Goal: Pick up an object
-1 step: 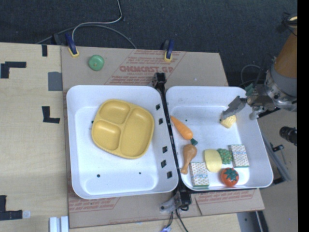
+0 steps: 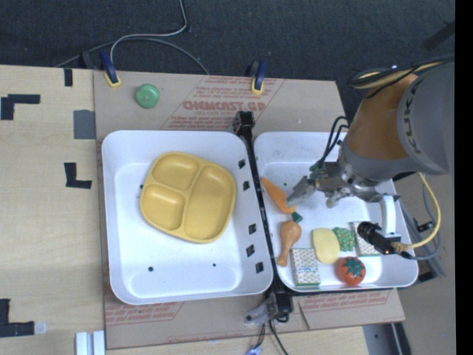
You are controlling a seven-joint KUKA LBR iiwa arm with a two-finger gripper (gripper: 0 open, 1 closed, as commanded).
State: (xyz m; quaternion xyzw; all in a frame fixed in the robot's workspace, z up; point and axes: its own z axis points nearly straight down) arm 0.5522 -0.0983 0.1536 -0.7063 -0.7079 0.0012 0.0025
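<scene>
Gripper [image 2: 319, 187] low in the right bin [image 2: 295, 148], fingers spread wide, nothing betw. them.

I see the grey arm [image 2: 399, 135] w/ orange band reaching in from the right. Toy carrot [image 2: 277, 195], smooth and tapered, lies just left of the fingers, close but apart. Below it: a tan plastic drumstick [image 2: 289, 240], a flat patterned block [image 2: 305, 266], a pale yellow rounded piece [image 2: 325, 245], a bumpy green piece [image 2: 344, 239], a glossy red tomato [image 2: 352, 271]. Left bin [image 2: 118, 198] holds a yellow divided plate [image 2: 188, 197], 3 compartments. A green ball [image 2: 147, 95] sits on the cardboard [image 2: 214, 102] behind.
</scene>
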